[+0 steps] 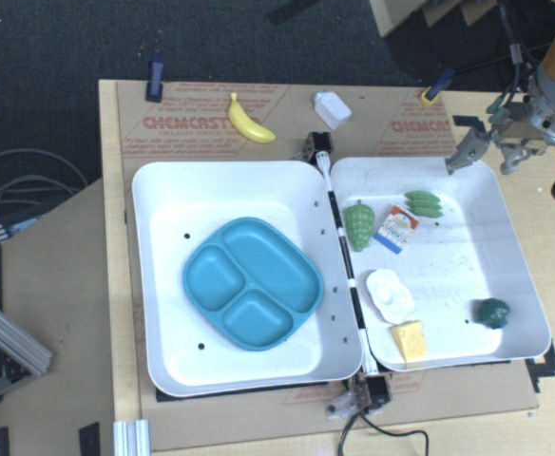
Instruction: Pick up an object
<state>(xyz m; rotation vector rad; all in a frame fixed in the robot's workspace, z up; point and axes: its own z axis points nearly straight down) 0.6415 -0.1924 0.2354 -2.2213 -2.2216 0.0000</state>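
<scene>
My gripper (491, 155) hangs over the far right corner of the right bin (515, 255), its two fingers spread open with nothing between them. Below it in that bin lie a green pea pod (423, 202), a small red, white and blue carton (397, 228), a green strawberry-shaped toy (359, 225), a white lumpy object (389, 294), a yellow cheese wedge (410, 339) and a dark green round object (492, 313). The pea pod is the nearest to the gripper, a little forward and to its left.
The left bin (154, 255) holds a blue divided plate (250, 281). On the bench behind the bins lie a yellow banana (248, 123), a white block (333, 109) and a blue clip (155, 76). A black clamp (317, 144) sits where the bins meet.
</scene>
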